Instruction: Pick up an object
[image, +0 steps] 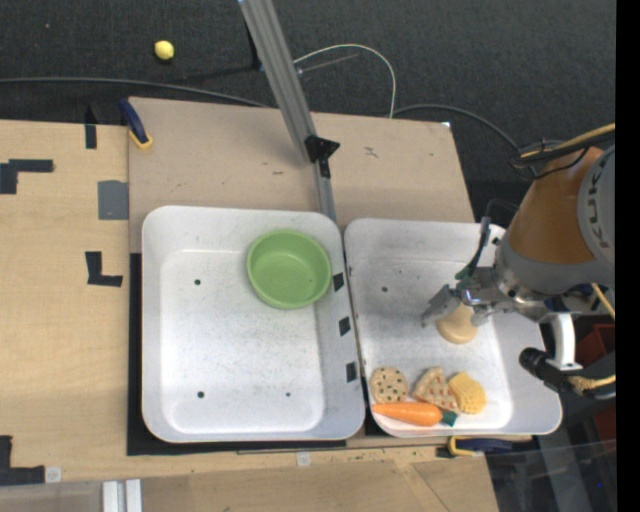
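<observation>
Nearest, along the right bin's (400, 250) front edge: an orange carrot (407, 413), a round waffle cookie (388, 384), a tan cracker piece (433, 386) and a yellow corn piece (468, 393). Beyond those, gripper (452, 304) low over a beige rounded object (458, 327), fingers spread, nothing clamped between. Farther left, green bowl (289, 268) at the left bin's (180, 330) back edge.

Two matt white plastic bins (240, 420) look scuffed with dark specks, the green bowl (289, 268) is smooth plastic, and the bench (60, 330) shows pale, matt wood grain under dark tape marks.
</observation>
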